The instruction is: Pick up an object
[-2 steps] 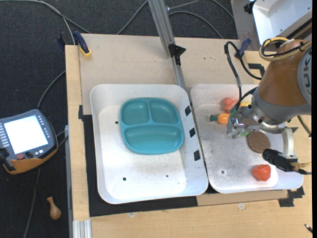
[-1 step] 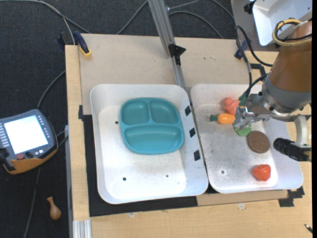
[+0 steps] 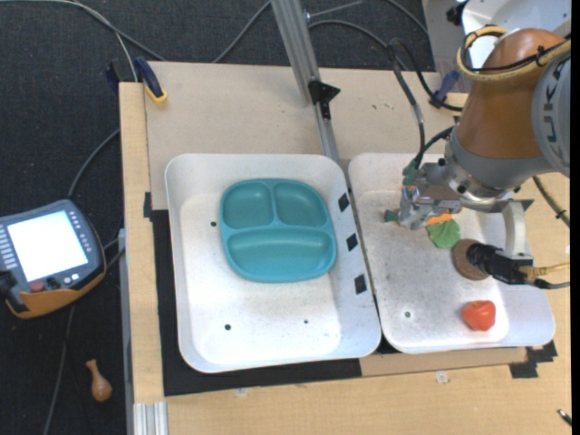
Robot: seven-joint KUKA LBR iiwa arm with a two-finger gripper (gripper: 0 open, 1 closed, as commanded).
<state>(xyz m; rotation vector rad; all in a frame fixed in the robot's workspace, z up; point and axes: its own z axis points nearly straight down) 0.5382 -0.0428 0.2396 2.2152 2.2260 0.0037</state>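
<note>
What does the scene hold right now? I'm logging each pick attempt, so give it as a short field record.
left bin: holds a teal divided plate
right bin: red object, brown disc, green object
hand: low over the right bin, beside the green object
grasp: cannot tell

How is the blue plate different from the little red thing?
The blue plate lies in the left bin; the little red thing lies in the right bin. The plate is far bigger. The plate is flat with three sections, while the red thing is a small rounded lump. Both rest on a white bin floor, apart from the gripper.
</note>
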